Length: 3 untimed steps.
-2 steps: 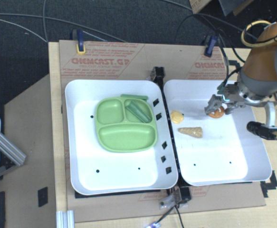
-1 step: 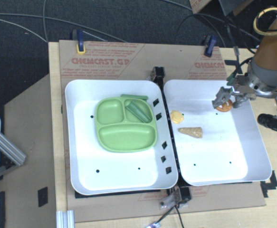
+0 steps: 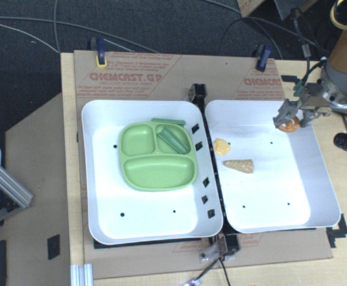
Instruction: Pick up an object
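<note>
My gripper (image 3: pixel 290 119) hangs over the far right part of the right bin (image 3: pixel 292 183). A small orange-brown ring-shaped piece (image 3: pixel 290 126) sits between its fingers, and they are shut on it. A small yellow round piece (image 3: pixel 221 146) and a tan wedge-shaped piece (image 3: pixel 239 166) lie on the right bin's floor near its left wall, well left of the gripper.
The left bin (image 3: pixel 108 207) holds a green divided plate (image 3: pixel 155 171) with a green pod-like item (image 3: pixel 173 137) in its upper right compartment. A black divider (image 3: pixel 206 159) runs between the bins. Clamps (image 3: pixel 101 52) hold the cardboard base at the back.
</note>
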Motion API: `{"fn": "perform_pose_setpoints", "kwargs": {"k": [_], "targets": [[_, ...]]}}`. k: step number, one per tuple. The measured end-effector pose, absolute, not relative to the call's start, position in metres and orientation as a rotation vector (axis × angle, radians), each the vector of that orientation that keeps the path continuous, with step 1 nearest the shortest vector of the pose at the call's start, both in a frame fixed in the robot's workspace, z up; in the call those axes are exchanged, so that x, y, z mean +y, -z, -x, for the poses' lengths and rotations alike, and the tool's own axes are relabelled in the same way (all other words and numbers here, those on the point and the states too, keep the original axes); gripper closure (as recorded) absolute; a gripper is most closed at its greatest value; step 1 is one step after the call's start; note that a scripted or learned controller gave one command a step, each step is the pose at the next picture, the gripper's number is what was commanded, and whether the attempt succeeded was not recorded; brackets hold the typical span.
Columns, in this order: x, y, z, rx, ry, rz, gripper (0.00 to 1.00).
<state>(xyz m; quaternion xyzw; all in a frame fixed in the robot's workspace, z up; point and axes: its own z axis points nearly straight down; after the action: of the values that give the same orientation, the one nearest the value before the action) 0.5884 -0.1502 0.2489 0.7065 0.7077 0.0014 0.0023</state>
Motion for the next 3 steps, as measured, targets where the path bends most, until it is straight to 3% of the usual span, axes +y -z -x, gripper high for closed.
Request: {"fn": "perform_pose_setpoints", "kwargs": {"k": [2,3], "targets": [[-0.048,-0.226,-0.612,2.23,-0.001,-2.217,1.0],[0.006,-0.237,-0.624,2.229,-0.006,-2.214,1.0]]}}
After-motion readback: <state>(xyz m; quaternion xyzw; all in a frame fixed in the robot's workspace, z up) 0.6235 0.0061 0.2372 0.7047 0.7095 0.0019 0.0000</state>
